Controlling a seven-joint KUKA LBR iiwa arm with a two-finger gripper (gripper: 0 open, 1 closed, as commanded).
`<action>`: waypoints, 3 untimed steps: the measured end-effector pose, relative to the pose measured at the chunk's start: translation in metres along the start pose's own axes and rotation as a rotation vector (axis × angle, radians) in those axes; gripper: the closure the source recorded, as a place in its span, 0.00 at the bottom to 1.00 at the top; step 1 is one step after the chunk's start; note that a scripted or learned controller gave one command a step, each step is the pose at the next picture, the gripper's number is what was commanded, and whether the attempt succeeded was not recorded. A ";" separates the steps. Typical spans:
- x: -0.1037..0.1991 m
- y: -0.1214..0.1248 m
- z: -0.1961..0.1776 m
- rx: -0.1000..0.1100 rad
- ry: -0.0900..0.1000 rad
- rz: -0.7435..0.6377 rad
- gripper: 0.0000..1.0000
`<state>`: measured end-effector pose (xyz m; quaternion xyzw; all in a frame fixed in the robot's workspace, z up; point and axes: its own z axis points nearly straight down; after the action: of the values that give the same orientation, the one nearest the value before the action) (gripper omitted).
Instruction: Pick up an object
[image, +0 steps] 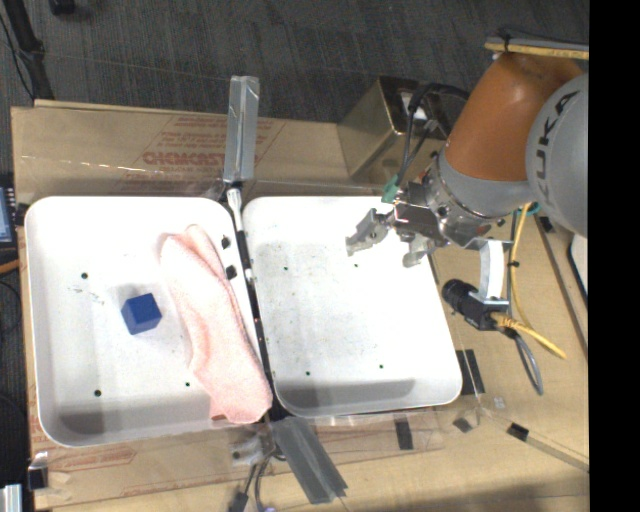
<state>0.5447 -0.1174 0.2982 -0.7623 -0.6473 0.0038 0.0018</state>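
You are looking down on two shallow white bins set side by side on the bench. In the left bin (60, 400) a small blue cube (141, 312) sits on the bin floor, left of centre. Just to the cube's right lies a crumpled pink cloth (215, 320), stretched lengthwise along the bin's right side, its lower end bunched up against the divider between the bins and reaching the near rim.

The right bin (350, 380) shows a lightly scuffed white floor with a few dark dots.

Your arm (515, 120) comes in from the right, its orange band above the wrist, and the gripper (387, 243) hangs over the upper right part of the right bin. The two grey fingers stand spread apart, one pointing left toward the bin's middle, the other lower and nearer the bin's right rim, and nothing sits between them. The gripper is well apart from both the cube and the cloth, which lie across the divider in the other bin.
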 end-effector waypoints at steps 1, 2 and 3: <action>-0.086 0.015 -0.056 0.000 0.003 0.075 0.00; -0.076 0.020 0.029 0.004 0.002 -0.029 0.00; -0.085 0.025 -0.013 0.001 0.004 0.002 0.00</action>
<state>0.5558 -0.2057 0.3111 -0.7630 -0.6464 0.0026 0.0032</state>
